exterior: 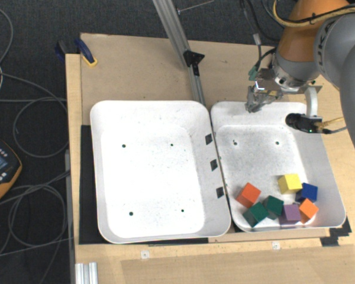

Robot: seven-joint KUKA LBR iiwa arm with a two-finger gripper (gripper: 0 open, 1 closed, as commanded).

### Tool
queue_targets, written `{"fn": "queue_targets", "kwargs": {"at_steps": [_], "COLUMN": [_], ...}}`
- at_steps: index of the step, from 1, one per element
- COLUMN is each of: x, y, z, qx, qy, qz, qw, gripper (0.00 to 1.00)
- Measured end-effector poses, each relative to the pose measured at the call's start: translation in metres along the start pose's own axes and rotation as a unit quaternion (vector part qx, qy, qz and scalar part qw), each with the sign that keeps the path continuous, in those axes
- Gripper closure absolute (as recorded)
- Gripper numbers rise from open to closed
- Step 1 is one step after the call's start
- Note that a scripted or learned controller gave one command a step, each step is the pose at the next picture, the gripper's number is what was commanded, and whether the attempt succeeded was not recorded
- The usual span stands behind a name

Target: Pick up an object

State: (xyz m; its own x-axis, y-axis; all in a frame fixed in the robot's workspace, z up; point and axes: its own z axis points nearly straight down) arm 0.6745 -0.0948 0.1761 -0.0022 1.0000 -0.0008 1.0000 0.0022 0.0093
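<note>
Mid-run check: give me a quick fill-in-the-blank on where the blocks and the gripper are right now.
1. All the blocks lie in the ____ bin as the camera sees it.
2. The yellow block sits beside a ____ block nearer the bin's right wall.
3. The gripper hangs over that bin's ____ edge, away from the blocks.
4. The block nearest the left bin is the ____ one.

Missing words: right; blue; far; red

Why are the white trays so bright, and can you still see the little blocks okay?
In the camera view, overhead light washes out the left bin and right bin, leaving only dark specks; the coloured blocks stay sharp with small shadows; the gripper at the far rim looks dim and slightly soft.
</note>
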Motion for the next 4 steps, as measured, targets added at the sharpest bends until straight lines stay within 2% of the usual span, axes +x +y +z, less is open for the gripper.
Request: {"fn": "queue_targets", "kwargs": {"at_steps": [1, 2, 3, 4], "x": [-0.003, -0.007, 0.049, 0.1], "y": [-0.001, 0.001, -0.025, -0.047], "z": [-0.046, -0.111, -0.109, -0.11], "qx": [0.001, 0.0, 0.005, 0.006], "qy": [0.0, -0.001, 0.002, 0.002], "qz": [0.001, 0.0, -0.002, -0.002], "qw": [1.0, 1.0, 1.0, 1.0], "gripper": [1.0, 1.0, 1.0, 1.0]}}
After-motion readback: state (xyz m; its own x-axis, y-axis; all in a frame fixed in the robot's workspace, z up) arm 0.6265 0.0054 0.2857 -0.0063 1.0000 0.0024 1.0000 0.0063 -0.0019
